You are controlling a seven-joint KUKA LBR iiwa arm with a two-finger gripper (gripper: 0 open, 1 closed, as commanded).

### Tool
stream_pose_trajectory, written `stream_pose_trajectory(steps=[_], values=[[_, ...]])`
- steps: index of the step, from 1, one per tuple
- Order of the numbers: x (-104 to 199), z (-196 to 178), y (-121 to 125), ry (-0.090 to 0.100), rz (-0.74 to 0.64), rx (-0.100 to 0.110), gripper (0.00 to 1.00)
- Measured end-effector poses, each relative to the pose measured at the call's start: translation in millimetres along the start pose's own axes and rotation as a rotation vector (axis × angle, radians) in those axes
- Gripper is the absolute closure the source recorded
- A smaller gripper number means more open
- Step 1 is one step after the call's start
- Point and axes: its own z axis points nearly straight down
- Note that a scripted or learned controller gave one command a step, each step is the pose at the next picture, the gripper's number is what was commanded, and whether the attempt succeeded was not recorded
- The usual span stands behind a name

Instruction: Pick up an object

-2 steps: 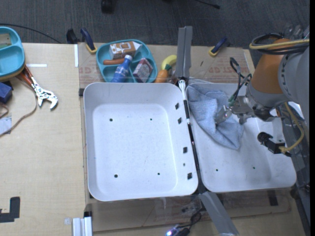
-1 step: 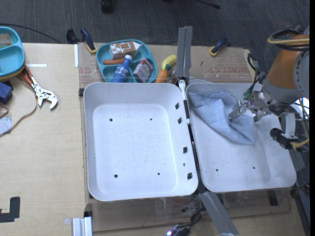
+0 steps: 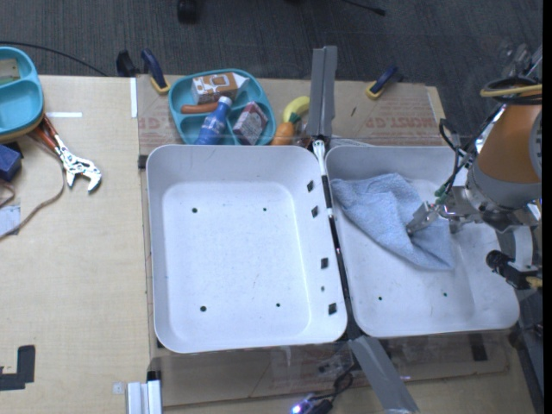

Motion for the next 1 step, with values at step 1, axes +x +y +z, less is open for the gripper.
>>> stream_pose_trajectory(steps=[1], values=[[27.7,0.0,9.8,0.0,-0.244,-0.001,0.0]])
